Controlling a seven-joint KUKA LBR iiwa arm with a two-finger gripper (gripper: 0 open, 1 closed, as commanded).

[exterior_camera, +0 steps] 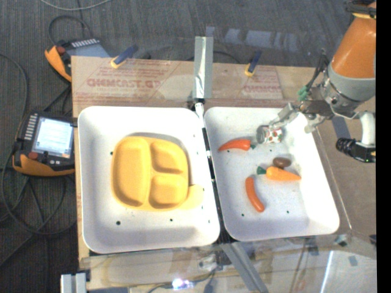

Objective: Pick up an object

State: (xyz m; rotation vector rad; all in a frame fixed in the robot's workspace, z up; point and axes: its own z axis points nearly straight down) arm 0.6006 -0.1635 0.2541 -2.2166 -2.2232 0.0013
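Camera view: right bin [317, 215] holds four small toy foods. Red pepper [235, 144] near the bin's left wall, upper half, lying flat with its stem toward the gripper. Carrot [282, 174] at mid-bin, lying across; small brown piece [281, 162] just above it, touching or nearly so. Sausage [255, 194] below and left of the carrot, lying lengthwise, apart from its neighbours.

Handling, judged: all four look like light, rigid plastic with smooth, rounded skins, so likely to slip or roll out of a pinch made off-centre. Not fragile. Best hold across the narrow width at mid-length. Sausage and pepper stand free on all sides; carrot crowded by the brown piece, so a clean pinch there looks harder.

Gripper [273, 133] low over the upper part of the right bin, just right of the pepper's stem end, with a small white-and-red thing at its tip. Fingers too blurred to read: cannot tell whether spread, pressed together, or pinching anything.

Room: open white floor along the lower right of the bin and between sausage and right wall. Pepper sits close to the left wall and the divider between bins. Left bin [91, 224] carries a yellow tray [149, 173], well clear of the work.
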